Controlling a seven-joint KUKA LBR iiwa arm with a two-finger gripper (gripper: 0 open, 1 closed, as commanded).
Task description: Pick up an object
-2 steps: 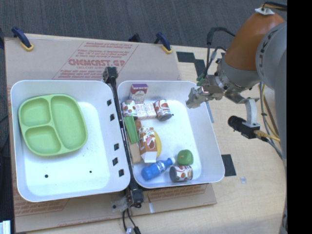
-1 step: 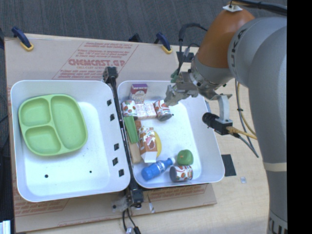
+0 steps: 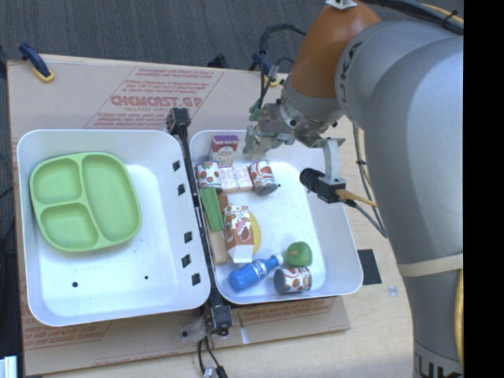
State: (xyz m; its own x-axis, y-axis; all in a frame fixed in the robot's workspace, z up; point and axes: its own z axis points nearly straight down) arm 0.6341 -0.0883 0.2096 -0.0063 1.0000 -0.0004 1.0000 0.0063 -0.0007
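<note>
Right bin point(image 3: 335, 235), far end: gripper point(image 3: 258, 142) low over the crowded cluster; whether it is spread or closed, and whether it grips anything, cannot be told. Nearest candidates: purple carton point(image 3: 224, 146), can point(image 3: 264, 177), flat packet point(image 3: 235, 178), all packed close. Further stock: bottle point(image 3: 253, 273), apple point(image 3: 298, 253). Left bin point(image 3: 161, 290): green tray point(image 3: 83, 201). Advice: descend straight on one item, clear of its neighbours and the bin wall.
</note>
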